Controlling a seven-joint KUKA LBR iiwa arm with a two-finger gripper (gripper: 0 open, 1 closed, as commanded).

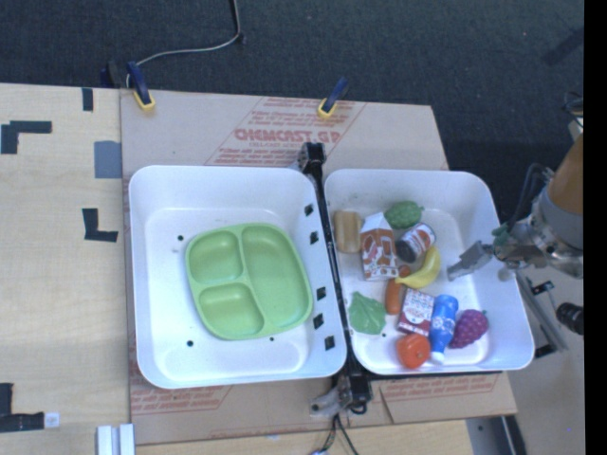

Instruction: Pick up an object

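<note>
The right bin [474, 192] holds several toy foods. Among them are a green vegetable [403, 214], a red and white carton [377, 254], a dark can [414, 245], a yellow banana [424, 269], a blue bottle [442, 322], purple grapes [470, 328], a red tomato [413, 351], a small red box [415, 311] and a green leaf [365, 313]. My gripper [479, 252] hangs over the bin's right side, right of the banana and above the grapes. Nothing is seen held in it.
The left bin [156, 197] contains a green divided plate [248, 280]. A black divider [322, 254] runs between the bins. Both sit on a cardboard sheet [275, 136] with yellow clamps at its far edge. The arm [560, 226] comes in over the right bin's rim.
</note>
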